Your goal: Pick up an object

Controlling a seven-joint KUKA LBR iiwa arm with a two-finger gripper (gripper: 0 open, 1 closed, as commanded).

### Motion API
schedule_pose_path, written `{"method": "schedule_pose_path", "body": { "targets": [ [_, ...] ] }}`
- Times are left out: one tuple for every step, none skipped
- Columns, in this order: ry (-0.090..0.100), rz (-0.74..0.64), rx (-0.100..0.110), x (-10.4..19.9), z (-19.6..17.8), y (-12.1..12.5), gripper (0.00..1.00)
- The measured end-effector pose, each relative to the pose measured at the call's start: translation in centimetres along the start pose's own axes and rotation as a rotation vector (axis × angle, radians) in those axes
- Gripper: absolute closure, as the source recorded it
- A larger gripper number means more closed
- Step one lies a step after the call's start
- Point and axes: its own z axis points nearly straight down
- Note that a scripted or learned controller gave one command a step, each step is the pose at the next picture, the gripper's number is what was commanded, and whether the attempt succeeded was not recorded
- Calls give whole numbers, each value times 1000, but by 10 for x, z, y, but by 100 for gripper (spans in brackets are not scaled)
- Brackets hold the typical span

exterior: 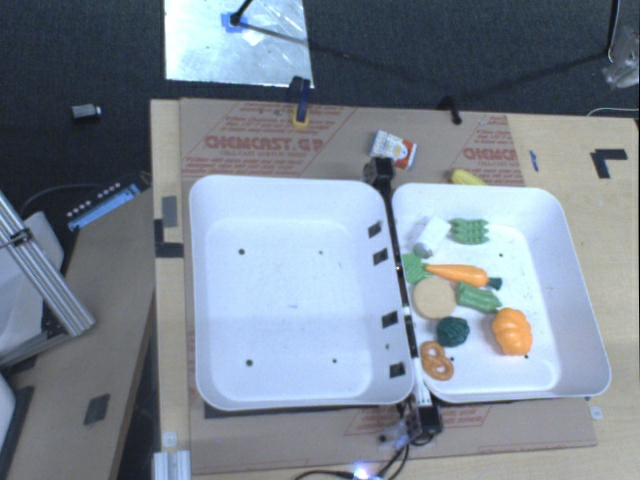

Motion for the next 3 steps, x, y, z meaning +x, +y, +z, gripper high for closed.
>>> {"method": "schedule_pose_path", "body": {
  "targets": [
    [1,0,1,28,8,0,100],
    [-2,8,3,-24,33,-2,100],
    [0,1,1,2,39,0,100]
  ]
}}
